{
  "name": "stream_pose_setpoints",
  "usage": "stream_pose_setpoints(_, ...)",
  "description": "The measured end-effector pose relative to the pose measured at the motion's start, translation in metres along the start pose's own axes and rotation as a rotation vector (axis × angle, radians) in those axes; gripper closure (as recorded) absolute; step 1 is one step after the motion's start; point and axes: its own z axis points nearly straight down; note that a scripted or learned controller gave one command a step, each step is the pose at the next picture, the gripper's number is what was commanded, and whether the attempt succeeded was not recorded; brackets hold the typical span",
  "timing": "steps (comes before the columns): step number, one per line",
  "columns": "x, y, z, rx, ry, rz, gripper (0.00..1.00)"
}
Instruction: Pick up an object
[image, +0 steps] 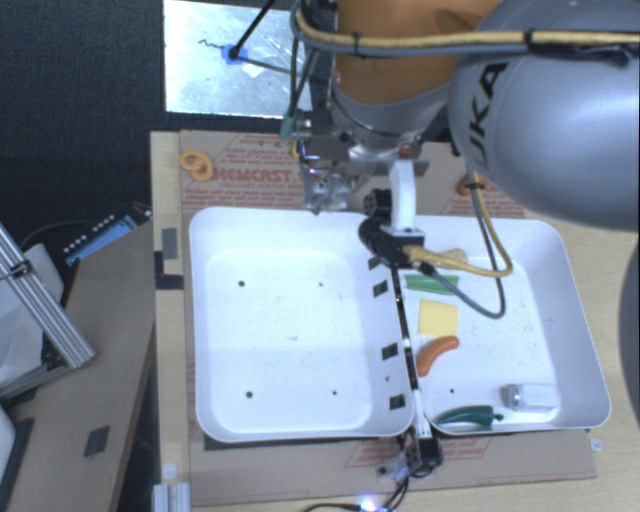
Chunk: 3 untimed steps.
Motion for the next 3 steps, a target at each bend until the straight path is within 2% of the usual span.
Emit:
stream_pose_setpoints(1,0.035,0.071,-0.061,-0.026,0.007,-0.007,1.00)
stream_pose_setpoints(2,0.024,0.069,-0.167,-0.029,0.009,-0.006,1.00)
stream_pose_setpoints(3,0.041,0.073,-0.068,-0.007,0.003,-0.006,1.00)
